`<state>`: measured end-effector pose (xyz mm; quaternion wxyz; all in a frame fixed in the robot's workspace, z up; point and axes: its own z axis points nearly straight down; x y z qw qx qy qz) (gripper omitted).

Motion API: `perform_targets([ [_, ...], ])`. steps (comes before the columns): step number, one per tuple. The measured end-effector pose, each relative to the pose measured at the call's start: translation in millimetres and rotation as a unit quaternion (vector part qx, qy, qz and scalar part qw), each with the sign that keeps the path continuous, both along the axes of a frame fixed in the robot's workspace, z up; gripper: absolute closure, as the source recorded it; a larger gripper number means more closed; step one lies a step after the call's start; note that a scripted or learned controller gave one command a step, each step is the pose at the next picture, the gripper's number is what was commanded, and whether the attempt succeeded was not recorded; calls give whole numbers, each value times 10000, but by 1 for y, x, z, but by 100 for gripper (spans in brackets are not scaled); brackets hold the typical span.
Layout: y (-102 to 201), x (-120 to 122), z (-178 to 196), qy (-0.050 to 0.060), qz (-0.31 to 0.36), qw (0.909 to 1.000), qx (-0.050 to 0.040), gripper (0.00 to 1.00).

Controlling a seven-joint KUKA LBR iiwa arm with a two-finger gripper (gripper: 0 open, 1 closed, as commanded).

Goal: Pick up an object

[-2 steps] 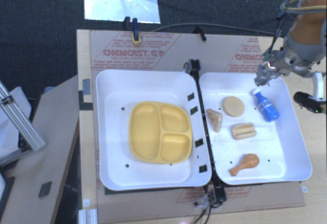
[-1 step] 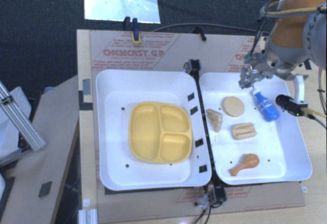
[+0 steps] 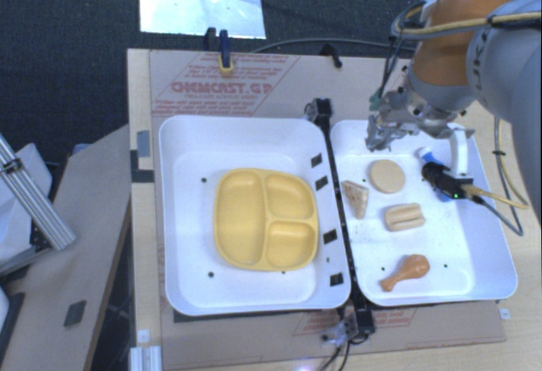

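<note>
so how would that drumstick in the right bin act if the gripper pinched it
The drumstick looks like stiff toy food, probably light. Its rounded body tapers to a thin shank, so a pinch there may slip or pivot it. Lying on the bin floor, it could roll when nudged.

Right bin [image 3: 487, 234] crowded by round cookie [image 3: 388, 176], wedge [image 3: 356, 197], hot dog [image 3: 403, 217], drumstick [image 3: 406, 271], open floor along its right side, left bin [image 3: 182, 191] mostly taken by yellow divided plate [image 3: 264, 219]

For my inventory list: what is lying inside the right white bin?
In the right white bin: round cookie, wedge-shaped piece, hot dog bun, chicken drumstick. The gripper covers the bin's far corner.
</note>
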<state>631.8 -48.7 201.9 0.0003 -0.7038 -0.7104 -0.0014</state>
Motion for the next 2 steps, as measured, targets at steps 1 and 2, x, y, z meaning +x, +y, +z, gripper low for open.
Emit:
perform_targets([
  [1,54,2,14,-8,3,10000,3,100],
  [2,107,-3,27,-4,4,10000,3,100],
])
